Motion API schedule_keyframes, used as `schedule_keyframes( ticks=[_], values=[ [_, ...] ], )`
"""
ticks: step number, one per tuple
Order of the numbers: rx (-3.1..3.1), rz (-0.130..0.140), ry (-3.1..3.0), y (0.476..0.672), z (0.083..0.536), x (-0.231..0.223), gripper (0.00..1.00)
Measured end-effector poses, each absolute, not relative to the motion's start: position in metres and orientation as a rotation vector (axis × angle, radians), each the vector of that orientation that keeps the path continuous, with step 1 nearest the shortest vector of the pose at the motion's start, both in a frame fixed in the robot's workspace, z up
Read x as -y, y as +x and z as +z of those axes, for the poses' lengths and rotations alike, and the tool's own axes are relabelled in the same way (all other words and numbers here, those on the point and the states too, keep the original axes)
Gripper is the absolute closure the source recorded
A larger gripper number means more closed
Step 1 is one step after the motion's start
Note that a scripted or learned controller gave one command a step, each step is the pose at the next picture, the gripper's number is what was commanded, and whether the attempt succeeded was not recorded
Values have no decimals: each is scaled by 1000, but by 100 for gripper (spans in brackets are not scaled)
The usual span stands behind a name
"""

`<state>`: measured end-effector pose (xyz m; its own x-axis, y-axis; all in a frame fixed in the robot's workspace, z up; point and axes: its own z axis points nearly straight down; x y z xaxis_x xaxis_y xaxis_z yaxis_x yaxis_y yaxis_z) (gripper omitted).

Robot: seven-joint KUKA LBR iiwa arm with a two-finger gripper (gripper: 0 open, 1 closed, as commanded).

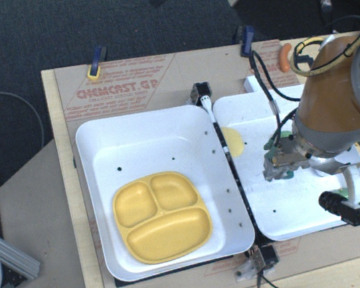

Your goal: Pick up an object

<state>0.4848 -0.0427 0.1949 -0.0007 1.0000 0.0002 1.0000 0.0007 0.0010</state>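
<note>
The yellow tray (161,216) lies flat in the left bin (92,144), near the front of it. It has three hollow parts, two small ones at the back and one long one at the front. It looks like hard plastic, so it is likely light and stiff and will not bend or break. It also looks smooth, so it may slip. The best place to grab it is probably the thin rim or one of the little walls between the hollow parts, because the flat bottoms give nothing to pinch.

To the right of the tray is the wall where the two bins meet, and past that wall is the right bin (294,220). A small pale yellow thing (233,142) lies in the right bin, close to that wall. It is too small and dim to say what it is.

The hand (279,166) is farther right of the tray, low over the middle of the right bin. I cannot tell what it is doing or if it has anything in it. The grey and orange arm (332,102) stands above it. Black cables (267,89) hang around the arm.

The bins sit on a brown cardboard surface (129,80) behind the tray. Nothing lies on top of the tray.
</note>
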Motion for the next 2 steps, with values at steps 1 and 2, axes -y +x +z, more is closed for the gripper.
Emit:
schedule_keyframes(
  ticks=[1, 2],
  values=[
    [-2228, 14, 2208, 481, 277, -20, 100],
    [-2214, 23, 2210, 481, 418, -6, 100]
  ],
)
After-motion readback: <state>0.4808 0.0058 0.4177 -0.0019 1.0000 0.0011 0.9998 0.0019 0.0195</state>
